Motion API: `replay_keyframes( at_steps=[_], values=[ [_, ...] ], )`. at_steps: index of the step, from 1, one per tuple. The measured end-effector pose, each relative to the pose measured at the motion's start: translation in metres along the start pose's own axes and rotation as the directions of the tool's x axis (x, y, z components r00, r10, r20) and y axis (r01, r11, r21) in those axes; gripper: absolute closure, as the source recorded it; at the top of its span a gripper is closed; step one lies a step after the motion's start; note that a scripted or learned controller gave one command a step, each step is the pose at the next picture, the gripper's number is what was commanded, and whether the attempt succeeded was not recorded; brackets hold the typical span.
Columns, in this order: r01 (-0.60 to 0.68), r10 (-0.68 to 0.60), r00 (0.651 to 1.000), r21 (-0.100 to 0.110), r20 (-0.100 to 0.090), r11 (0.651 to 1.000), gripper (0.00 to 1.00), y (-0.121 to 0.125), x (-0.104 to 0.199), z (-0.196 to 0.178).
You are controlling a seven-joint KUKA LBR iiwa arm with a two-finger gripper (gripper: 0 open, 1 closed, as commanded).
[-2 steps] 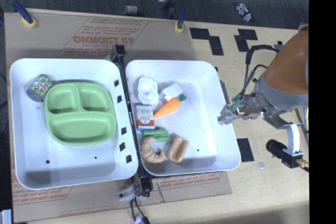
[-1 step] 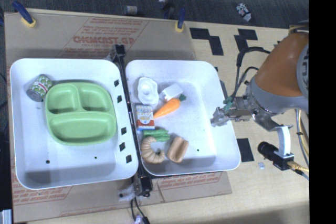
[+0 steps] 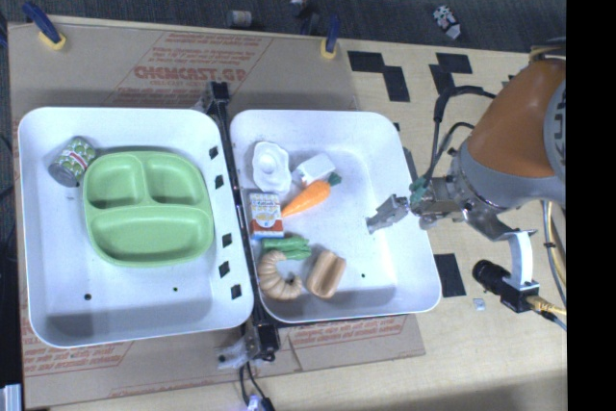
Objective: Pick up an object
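The right bin (image 3: 420,257) holds several small items. An orange carrot (image 3: 308,197) lies near its middle, with a white moulded piece (image 3: 270,165) and a small white block (image 3: 313,171) behind it. A small red and white box (image 3: 266,215) stands by the left wall. At the front lie a green leafy piece (image 3: 287,247), a tan ring-shaped bagel (image 3: 279,276) and a brown bread roll (image 3: 325,272). My gripper (image 3: 389,213) hangs over the bare right side of this bin, apart from the carrot by roughly a hand's width. Nothing shows in it.
The left bin (image 3: 43,303) bears a green divided plate (image 3: 149,207) and a tin can (image 3: 72,160) in its far left corner. A black divider (image 3: 223,197) runs between the bins. Clamps and small loose parts sit at the bench's far edge.
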State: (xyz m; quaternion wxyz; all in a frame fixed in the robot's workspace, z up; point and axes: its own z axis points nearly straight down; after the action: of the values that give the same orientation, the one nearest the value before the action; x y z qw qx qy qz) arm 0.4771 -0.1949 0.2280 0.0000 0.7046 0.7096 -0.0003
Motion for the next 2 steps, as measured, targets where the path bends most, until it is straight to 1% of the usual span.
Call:
replay_keyframes(
  at_steps=[1,2],
  values=[
    [-0.001,0.001,1.000,0.004,-0.002,1.000,0.00,-0.001,0.003,0.122],
    [0.003,-0.003,1.000,0.003,-0.002,1.000,1.00,0.000,0.002,0.111]
  ],
)
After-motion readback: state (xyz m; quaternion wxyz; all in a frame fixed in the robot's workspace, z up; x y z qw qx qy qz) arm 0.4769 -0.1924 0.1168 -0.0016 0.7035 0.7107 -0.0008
